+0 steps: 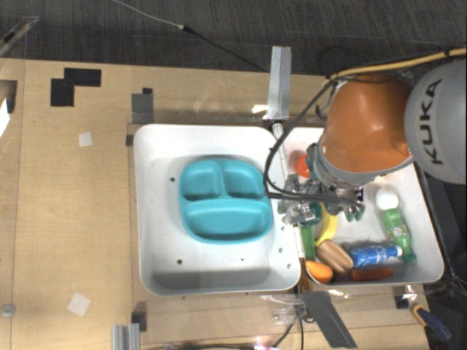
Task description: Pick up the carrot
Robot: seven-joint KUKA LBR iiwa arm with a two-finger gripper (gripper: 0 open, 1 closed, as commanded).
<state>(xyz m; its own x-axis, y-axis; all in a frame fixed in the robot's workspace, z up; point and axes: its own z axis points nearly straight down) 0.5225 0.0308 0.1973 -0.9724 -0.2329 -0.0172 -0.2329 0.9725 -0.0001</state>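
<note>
The carrot [319, 270] lies in the front left corner of the right bin [430, 257]. It shows as an orange piece, and a green strip runs up along the bin's left wall from it. My gripper [322, 208] hangs below the orange wrist band, over the left half of the right bin. It is a little behind the carrot, above a yellow banana [330, 228]. The wrist hides most of what is under it.
The left bin [157, 195] holds a teal divided plate [222, 199]. In the right bin, a tan bun [334, 254], a blue bottle [373, 254], a dark red sausage [372, 273] and a green bottle [395, 228] crowd the front. A red item [300, 164] lies at the back left.
</note>
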